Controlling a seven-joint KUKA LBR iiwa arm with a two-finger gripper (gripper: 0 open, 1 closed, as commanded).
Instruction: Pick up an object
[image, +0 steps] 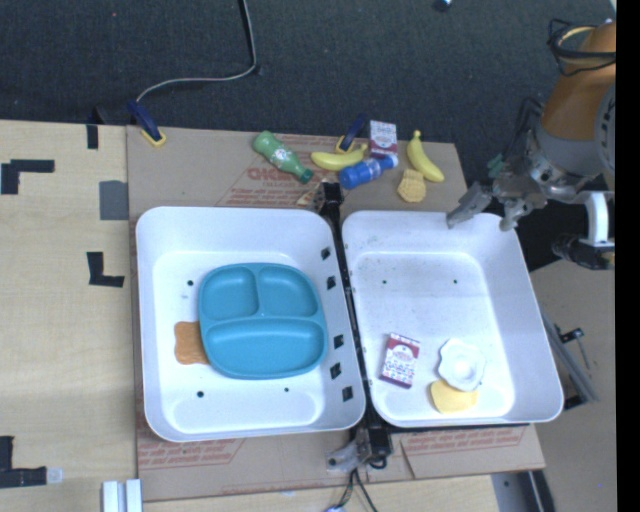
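Observation:
My gripper (487, 212) hovers over the far right rim of the right bin (440, 265), its two grey fingers spread apart with nothing between them. In that bin, near the front, lie a small red carton (400, 360), a white fried-egg toy (461, 365) and a yellow piece (452, 398) just below the egg. The left bin (165, 255) holds a blue divided plate (263, 320) with an orange slice (187, 343) tucked under its left edge.
Behind the bins on the cardboard lie a green bottle (281, 156), two bananas (337, 158) (424, 159), a blue bottle (362, 172), a small red-white box (383, 135) and a yellow piece (411, 186). A black clip (331, 195) sits between the bins.

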